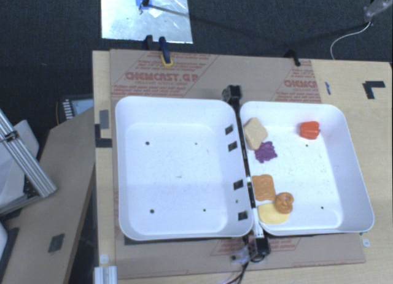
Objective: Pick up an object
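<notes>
Orange toy pepper [309, 130] lies in the right bin [344, 172], apart from the purple grapes [266, 151], tan bread [255, 132], toast [263, 187], pretzel [284, 202], and yellow disc [272, 214].

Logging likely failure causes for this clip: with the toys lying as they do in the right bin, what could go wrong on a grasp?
The orange slice, brown ring and yellow disc lie bunched together against the divider, so fingers may catch two pieces or hit the wall. The beige piece and purple cluster also lie close together. The red piece sits alone and looks the safest pick.
</notes>
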`<state>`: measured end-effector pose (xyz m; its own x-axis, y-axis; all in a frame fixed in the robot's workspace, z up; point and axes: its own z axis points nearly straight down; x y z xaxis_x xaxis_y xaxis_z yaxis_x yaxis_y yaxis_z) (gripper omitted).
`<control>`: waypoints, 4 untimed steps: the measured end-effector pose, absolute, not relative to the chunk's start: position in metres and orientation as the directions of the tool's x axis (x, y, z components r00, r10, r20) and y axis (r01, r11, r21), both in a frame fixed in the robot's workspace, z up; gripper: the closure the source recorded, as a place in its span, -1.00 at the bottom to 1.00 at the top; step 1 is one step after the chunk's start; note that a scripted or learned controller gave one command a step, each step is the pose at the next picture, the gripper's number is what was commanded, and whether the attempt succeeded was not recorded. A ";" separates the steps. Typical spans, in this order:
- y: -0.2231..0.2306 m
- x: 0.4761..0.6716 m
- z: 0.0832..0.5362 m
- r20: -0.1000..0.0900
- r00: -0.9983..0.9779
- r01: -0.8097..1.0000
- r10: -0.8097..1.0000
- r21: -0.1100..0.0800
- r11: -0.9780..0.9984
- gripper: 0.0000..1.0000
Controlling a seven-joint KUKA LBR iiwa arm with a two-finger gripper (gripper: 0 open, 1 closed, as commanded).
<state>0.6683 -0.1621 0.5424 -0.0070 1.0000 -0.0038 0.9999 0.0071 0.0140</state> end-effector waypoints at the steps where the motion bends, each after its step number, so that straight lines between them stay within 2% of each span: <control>1: -0.209 0.668 0.535 -0.003 0.002 1.000 1.000 0.003 -0.002 -1.00; 2: -0.206 0.669 0.548 -0.004 -0.007 1.000 1.000 0.008 0.007 1.00; 3: -0.093 0.632 0.536 0.003 -0.014 1.000 1.000 0.002 0.014 1.00; 4: 0.003 0.613 0.536 0.003 -0.015 1.000 1.000 0.004 0.015 1.00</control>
